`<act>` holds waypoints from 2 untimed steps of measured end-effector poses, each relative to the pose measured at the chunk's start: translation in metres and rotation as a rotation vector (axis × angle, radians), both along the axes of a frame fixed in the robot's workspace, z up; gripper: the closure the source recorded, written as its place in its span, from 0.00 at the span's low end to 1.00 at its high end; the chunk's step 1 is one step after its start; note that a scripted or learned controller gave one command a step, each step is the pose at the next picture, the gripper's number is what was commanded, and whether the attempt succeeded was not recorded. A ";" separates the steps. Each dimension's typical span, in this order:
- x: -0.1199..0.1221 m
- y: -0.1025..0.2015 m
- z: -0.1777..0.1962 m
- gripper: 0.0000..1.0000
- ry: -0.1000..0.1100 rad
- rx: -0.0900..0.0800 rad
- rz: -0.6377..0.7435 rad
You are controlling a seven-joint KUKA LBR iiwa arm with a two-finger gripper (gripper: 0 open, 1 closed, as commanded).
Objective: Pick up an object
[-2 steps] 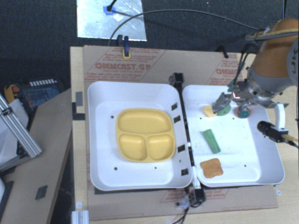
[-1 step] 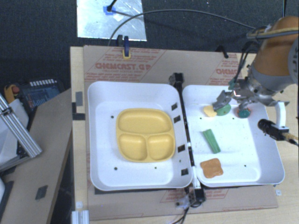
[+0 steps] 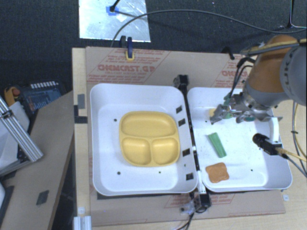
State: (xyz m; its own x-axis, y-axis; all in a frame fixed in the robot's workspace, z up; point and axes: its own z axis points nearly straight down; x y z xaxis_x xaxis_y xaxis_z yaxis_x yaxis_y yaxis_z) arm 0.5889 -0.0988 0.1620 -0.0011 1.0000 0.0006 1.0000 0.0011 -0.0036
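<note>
My gripper [image 3: 219,115] hangs low over the upper left part of the right bin [image 3: 276,176], with the grey arm and its orange band reaching in from the right. A small yellow thing [image 3: 211,111] shows just at the gripper's left tip, mostly hidden; whether it is held I cannot tell. A green oblong block [image 3: 217,144] lies in the middle of the right bin, below the gripper and apart from it. An orange-brown flat piece [image 3: 217,172] rests near that bin's front left corner.
The left bin [image 3: 103,143] holds a yellow plate [image 3: 147,138] with three compartments. A black divider with clips [image 3: 188,128] runs between the bins. Cables cross the back of the bench.
</note>
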 end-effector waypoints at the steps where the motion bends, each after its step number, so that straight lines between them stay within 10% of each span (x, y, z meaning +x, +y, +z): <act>1: -0.001 0.009 -0.057 0.00 -0.001 0.000 0.000; 2: 0.000 0.010 -0.078 0.00 -0.003 0.000 -0.001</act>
